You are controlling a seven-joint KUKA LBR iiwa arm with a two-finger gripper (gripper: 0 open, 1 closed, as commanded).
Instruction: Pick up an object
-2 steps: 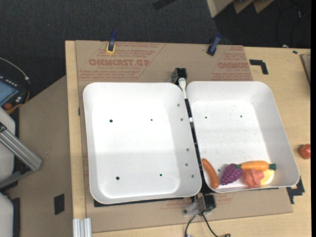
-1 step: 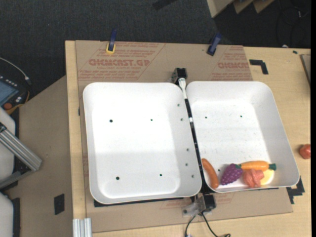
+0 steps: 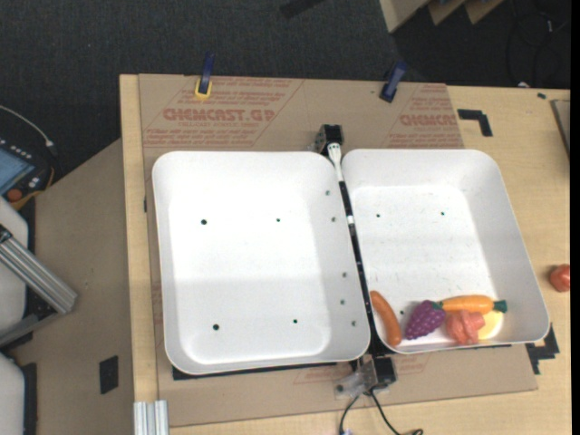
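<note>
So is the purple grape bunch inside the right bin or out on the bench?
Inside. The grape bunch lies on the floor of the right bin, near its front edge, between the sausage and the carrot.

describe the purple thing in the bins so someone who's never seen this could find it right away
Of the two white bins, take the right bin and look along its near edge, where a few toy foods cluster. The purple grape bunch lies there between an orange sausage-shaped piece on its left and a carrot on its right. It is the only purple, knobbly item among them.
</note>
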